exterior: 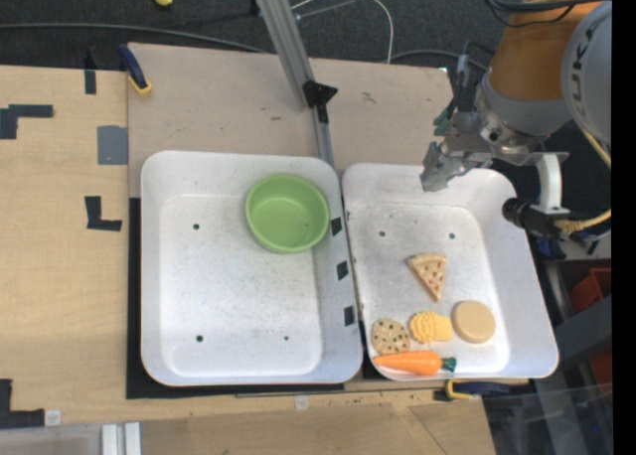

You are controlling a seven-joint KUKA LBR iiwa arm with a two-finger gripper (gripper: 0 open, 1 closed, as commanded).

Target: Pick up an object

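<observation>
Hovering at twelve o'clock over the right white bin (pixel 517 274), the jaws (pixel 437 177) leave their gap unreadable; the orange plastic carrot (pixel 407 363) lies at six o'clock, green end pointing three o'clock.

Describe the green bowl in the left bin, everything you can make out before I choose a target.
The green bowl is round, light green, and looks like smooth plastic with a thick rim. It sits upright, mouth up, nothing visible inside. It rests on the floor of the left bin, in the upper right part, near the wall shared with the right bin. Nothing else touches it; the end effector hangs apart from it, over the right bin's far edge.
</observation>
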